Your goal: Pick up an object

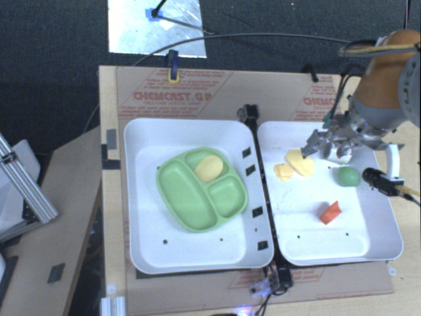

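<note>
The right bin holds a yellow banana-like piece with a smaller yellow piece beside it, a green ball and a red-orange wedge. My gripper hangs low over the back of this bin, between the yellow piece and the green ball. It is open, with nothing between its fingers. Its left fingertip is right at the upper edge of the yellow piece.
The left bin carries a green divided plate with a yellow lump in its top compartment. A black clip on the arm's cable sits just right of the green ball. Black tabs line the seam between the bins.
</note>
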Motion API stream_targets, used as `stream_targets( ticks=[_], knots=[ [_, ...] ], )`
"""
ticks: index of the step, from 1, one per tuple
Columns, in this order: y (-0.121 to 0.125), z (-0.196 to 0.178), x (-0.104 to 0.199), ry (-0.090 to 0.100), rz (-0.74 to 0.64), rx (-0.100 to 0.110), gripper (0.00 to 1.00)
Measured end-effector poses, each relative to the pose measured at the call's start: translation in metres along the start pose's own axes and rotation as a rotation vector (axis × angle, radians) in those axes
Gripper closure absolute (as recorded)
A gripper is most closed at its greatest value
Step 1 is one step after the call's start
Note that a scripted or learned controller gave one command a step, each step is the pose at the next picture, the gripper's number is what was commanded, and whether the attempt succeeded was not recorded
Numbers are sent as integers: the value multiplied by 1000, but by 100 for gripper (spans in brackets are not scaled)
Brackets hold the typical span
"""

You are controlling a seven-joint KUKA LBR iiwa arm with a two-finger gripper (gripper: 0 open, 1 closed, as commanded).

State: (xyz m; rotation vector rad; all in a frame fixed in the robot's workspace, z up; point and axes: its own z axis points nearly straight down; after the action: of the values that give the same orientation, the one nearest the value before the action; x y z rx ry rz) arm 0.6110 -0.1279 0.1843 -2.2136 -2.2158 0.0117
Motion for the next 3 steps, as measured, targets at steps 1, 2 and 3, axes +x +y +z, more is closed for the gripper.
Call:
stream_targets(
  ticks=[1, 2, 3],
  knots=[
    [3, -7, 0, -2, -2, -13, 0],
    [1, 41, 10, -1, -4, -11, 0],
    [2, 91, 10, -1, 0, -14, 0]
  ],
)
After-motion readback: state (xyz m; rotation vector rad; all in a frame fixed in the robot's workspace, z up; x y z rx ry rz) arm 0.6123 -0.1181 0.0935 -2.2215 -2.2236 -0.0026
